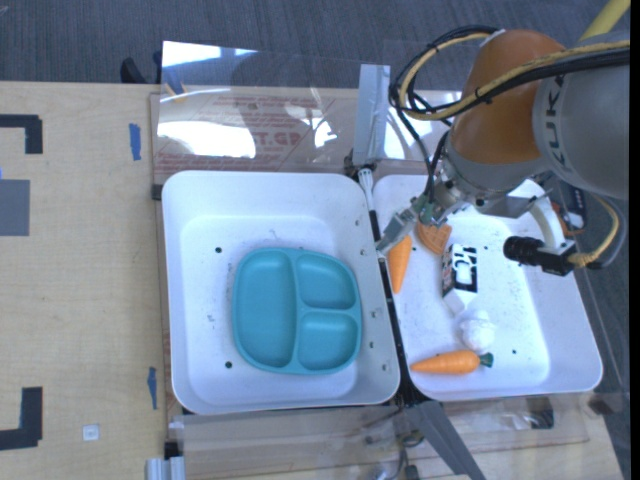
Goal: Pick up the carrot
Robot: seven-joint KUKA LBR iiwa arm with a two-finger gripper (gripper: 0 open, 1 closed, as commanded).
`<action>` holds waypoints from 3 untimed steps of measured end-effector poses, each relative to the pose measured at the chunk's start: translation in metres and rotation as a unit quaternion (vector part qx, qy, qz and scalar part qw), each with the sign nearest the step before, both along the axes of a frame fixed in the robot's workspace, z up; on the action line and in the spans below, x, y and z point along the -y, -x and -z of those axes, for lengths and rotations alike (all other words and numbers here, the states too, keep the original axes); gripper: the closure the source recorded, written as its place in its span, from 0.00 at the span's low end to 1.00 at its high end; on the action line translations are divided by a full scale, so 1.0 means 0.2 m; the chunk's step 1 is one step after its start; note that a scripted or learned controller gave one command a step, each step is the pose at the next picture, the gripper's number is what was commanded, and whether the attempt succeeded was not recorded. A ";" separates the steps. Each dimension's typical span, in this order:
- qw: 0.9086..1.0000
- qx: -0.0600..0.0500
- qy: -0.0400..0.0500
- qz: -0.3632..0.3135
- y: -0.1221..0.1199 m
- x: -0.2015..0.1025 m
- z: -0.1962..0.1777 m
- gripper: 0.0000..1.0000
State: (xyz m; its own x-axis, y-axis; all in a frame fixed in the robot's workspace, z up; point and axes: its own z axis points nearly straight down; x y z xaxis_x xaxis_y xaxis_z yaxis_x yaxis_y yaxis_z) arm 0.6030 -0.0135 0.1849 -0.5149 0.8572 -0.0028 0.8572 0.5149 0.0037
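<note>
A: Where do we stand?
B: Our gripper (432, 211) hangs at the right bin's (570, 363) far-left corner, over a carrot (399, 260) lying against the left wall. Whether it is gripping, we cannot tell.
A: Risks?
B: We judge the wall may block a finger, so the carrot slips. A second carrot (447, 363) lies by the near edge, beside a white lump (476, 328).

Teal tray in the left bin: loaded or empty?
Empty. The teal tray lies flat in the left bin, all three compartments bare.
</note>
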 end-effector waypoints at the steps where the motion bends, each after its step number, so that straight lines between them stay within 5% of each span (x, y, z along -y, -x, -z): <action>1: 0.996 -0.002 0.000 -0.085 0.03 0.23 0.00 0.00; 2: 0.993 0.000 0.000 -0.116 -0.03 -0.04 0.00 0.00; 3: 0.993 0.000 0.000 -0.115 -0.03 -0.03 0.00 0.00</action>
State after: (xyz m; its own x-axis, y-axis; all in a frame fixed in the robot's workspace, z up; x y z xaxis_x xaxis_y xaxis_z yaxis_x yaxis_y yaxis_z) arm 0.6085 -0.0067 0.1853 -0.6965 0.7176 -0.0040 0.7176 0.6965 0.0038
